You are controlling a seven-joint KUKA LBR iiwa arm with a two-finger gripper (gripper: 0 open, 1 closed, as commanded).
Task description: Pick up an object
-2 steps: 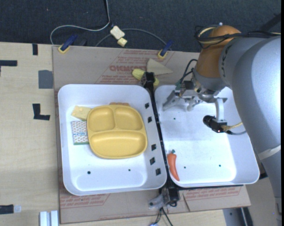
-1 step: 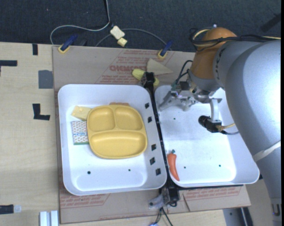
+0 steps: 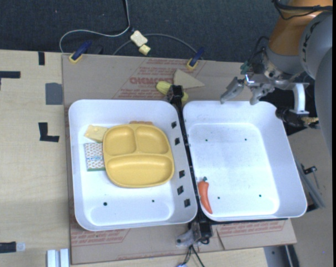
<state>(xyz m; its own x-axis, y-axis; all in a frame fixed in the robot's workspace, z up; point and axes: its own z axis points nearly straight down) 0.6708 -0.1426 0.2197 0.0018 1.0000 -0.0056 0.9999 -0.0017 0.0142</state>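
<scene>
My gripper (image 3: 243,95) hangs over the back rim of the right bin (image 3: 285,149), its two grey fingers spread open with nothing between them. An orange carrot-shaped object (image 3: 204,196) lies in the right bin's front left corner, far from the gripper. In the left bin (image 3: 79,204) a yellow divided plate (image 3: 139,154) lies flat. Beside its left edge sit a pale yellow wedge (image 3: 94,132) and a small patterned packet (image 3: 93,156).
Black clamps (image 3: 177,93) join the two bins along the middle seam. Cardboard (image 3: 146,77) lies under the bins, with a cable and a small white plug (image 3: 138,38) behind. The arm's orange band (image 3: 301,4) stands at the upper right.
</scene>
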